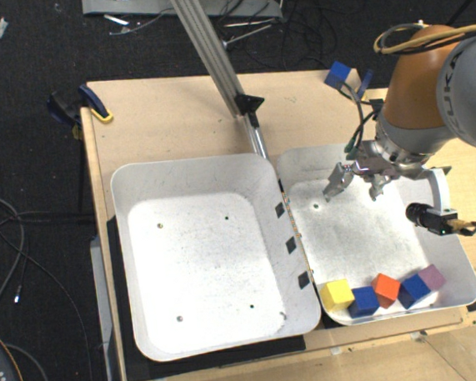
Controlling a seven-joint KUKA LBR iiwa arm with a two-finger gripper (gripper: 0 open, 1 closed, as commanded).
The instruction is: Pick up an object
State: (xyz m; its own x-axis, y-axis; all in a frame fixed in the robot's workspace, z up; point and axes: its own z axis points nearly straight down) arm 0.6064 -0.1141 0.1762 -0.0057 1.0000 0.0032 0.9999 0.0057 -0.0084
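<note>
Camera view: open, empty gripper hovers at the right bin's 12 o'clock; tightly packed blocks, yellow block included, at 6 o'clock could jam the fingers.

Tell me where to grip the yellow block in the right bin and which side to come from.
Probably from straight above. The yellow block sits at the left end of the row, a blue block against its right side and the right bin's near-left wall close by. Close on its far and near faces; these look freest. The end effector hangs over the bin's far end.
</note>
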